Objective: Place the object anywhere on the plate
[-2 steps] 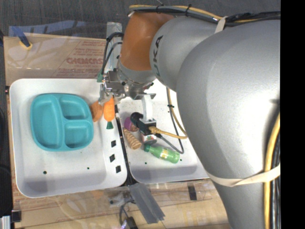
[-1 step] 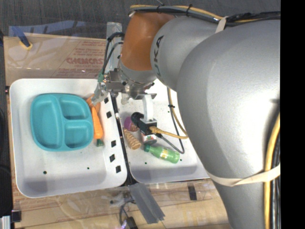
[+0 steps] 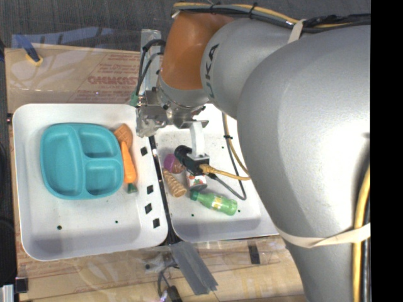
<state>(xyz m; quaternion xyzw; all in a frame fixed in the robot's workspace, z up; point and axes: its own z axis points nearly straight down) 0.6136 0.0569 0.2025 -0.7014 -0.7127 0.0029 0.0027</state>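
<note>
**The pincer [image 3: 148, 119] is stationed just up and right of the teal plastic divided plate [image 3: 82, 160]; whether it is open or closed cannot be told.**
The orange plastic carrot [image 3: 128, 155] is laid along the plate's right rim. If gripped at its tapered end, it could be dropped short of the plate.

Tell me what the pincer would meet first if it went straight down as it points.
Most likely the rim between the bins, close beside the carrot. The pincer sits above that spot, though depth is unclear from this slant, so it might clip the carrot instead.
</note>
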